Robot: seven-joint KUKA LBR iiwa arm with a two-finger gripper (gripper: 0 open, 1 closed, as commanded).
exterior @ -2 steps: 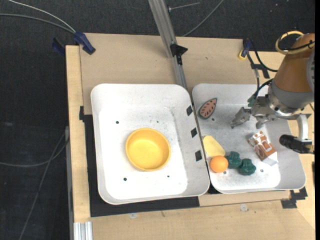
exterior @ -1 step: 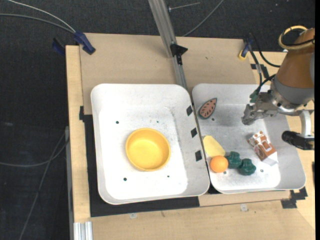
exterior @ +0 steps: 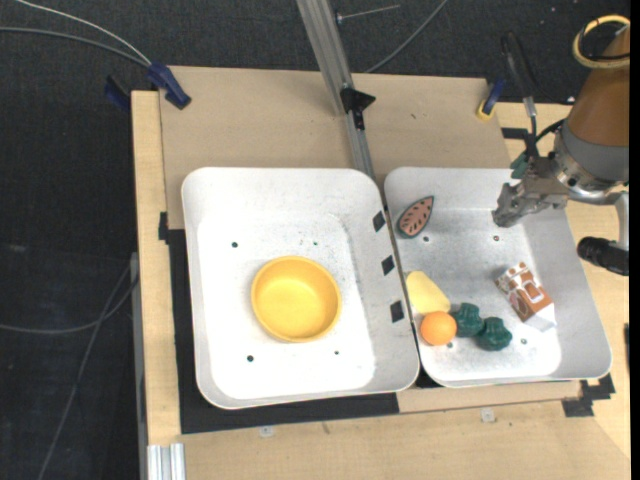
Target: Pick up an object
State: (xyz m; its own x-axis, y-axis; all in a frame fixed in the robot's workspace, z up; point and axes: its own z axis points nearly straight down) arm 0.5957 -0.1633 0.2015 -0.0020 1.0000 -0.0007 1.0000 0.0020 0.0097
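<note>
From above the bench, the arm comes in at the right and its gripper [exterior: 508, 211] hangs low over the upper part of the right bin [exterior: 460, 193], with nothing visibly between its fingers; whether they are spread or pressed together I cannot tell from here. Below it in that bin lie a small brown-and-white block [exterior: 526, 292], a dark green toy [exterior: 483, 327], an orange ball [exterior: 438, 328] touching a pale yellow piece [exterior: 425, 291], and a pinkish leaf-shaped item [exterior: 415, 215] near the upper left. The left bin [exterior: 230, 208] holds a yellow bowl [exterior: 294, 297].
</note>
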